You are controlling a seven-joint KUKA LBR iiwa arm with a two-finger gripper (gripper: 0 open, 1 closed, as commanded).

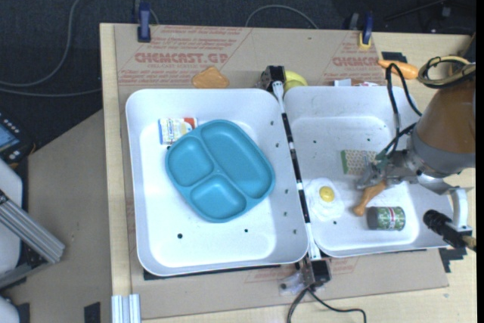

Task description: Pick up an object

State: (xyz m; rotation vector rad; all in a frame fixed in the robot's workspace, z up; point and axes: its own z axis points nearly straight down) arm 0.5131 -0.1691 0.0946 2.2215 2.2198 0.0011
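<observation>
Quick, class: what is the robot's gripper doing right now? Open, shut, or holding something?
Gripper: low in the right bin, over an orange carrot-like piece; open, shut or holding cannot be told.

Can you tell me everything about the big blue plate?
The blue plate looks like smooth plastic, with rounded corners and three sunken sections: two up top, one below. It lies flat, turned at a slant, in the left bin, right side up. A small printed packet sits at its upper left edge, partly tucked beside it.
</observation>
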